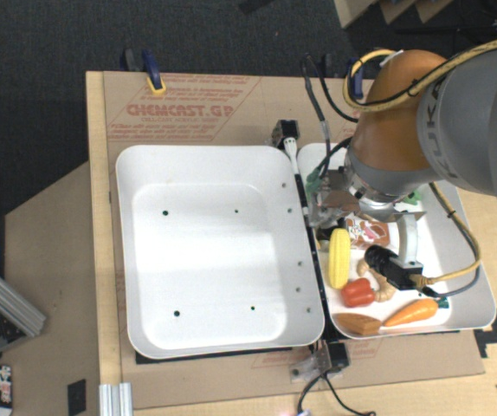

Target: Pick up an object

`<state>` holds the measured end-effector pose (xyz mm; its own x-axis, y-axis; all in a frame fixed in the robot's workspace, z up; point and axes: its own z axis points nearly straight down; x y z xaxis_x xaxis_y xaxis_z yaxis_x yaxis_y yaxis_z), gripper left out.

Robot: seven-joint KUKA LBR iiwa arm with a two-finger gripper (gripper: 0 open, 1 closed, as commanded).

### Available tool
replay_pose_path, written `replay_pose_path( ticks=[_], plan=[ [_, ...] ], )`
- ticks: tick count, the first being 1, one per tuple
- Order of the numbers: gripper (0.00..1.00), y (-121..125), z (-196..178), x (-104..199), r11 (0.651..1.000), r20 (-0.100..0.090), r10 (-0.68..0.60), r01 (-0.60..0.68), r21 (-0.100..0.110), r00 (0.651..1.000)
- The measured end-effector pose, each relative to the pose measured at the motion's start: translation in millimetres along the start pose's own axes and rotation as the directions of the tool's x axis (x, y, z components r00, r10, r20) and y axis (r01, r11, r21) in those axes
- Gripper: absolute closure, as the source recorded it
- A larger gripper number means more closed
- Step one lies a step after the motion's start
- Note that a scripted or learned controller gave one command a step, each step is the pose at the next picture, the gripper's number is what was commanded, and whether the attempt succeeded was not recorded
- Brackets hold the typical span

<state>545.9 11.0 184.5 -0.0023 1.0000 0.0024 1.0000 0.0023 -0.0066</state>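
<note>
Yellow plastic corn cob (338,258) lies lengthwise near the left wall of the right white bin (474,271), with a red plastic tomato-like piece (358,293) just below it and an orange plastic carrot (413,311) lying towards the bin's near edge. A brown rounded piece (358,323) sits at the near corner. Over these toys hangs the grey arm with its orange band (396,111), its claw (363,225) down among them, hidden by the wrist, so I cannot tell its state. Beside it lies the left white bin (136,232). Both rest on the brown cardboard-covered table (188,111).
</note>
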Motion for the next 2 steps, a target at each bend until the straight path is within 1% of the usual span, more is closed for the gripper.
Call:
replay_pose_path(
  ticks=[1,2],
  plan=[
    [1.0,62,-1,46,1.0,0.002,-0.003,0.003,-0.012,1.0],
    [1.0,60,-12,43,1.0,0.003,0.0,0.0,-0.01,1.0]
  ],
)
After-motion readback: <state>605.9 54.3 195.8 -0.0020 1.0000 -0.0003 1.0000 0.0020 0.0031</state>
